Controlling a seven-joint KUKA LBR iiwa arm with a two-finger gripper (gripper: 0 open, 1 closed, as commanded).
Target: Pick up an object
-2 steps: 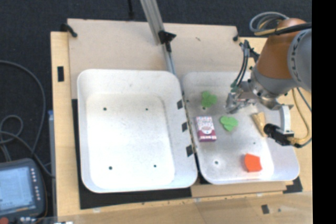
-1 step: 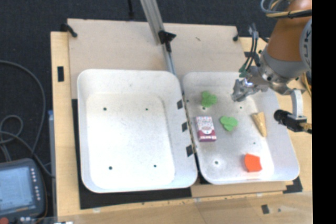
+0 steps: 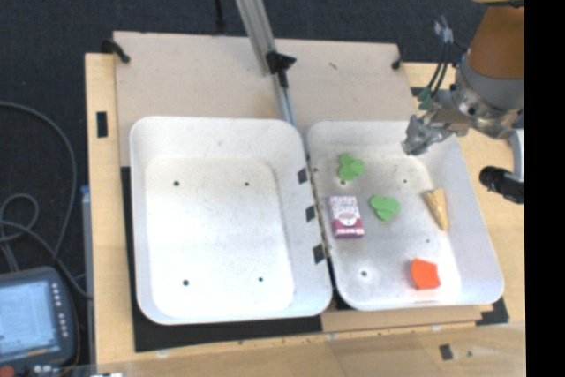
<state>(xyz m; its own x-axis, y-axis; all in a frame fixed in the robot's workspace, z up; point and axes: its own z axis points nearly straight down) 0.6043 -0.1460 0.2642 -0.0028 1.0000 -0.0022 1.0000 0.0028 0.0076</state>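
Note:
The right bin (image 3: 468, 190) holds two green pieces (image 3: 350, 168) (image 3: 384, 207), a pink and white carton (image 3: 345, 216), a tan cone (image 3: 435, 206) and an orange block (image 3: 425, 274). My gripper (image 3: 417, 141) hangs over the bin's far right part, above and left of the cone. Nothing shows between its fingers.
The left bin (image 3: 221, 216) lies beside the right one. A slanted metal pole (image 3: 252, 9) rises from the gap between the bins at the back. Cables and a tablet (image 3: 31, 313) sit off the bench at the left.

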